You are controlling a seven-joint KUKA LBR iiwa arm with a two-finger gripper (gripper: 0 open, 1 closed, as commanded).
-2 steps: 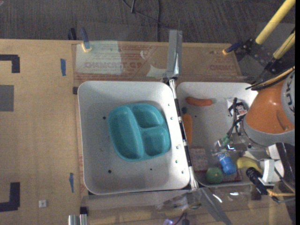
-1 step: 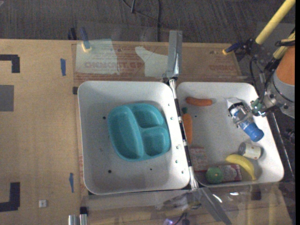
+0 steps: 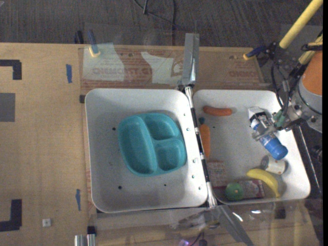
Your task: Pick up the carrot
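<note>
Claw hangs over the right bin, well apart from the carrot; whether it is wide or narrow cannot be told. By the look of it the reach has not yet begun, so the next move calls for crossing to that bin's left wall. The carrot lies along that wall, long axis running up and down the view, with its darker tip pointing up.
</note>
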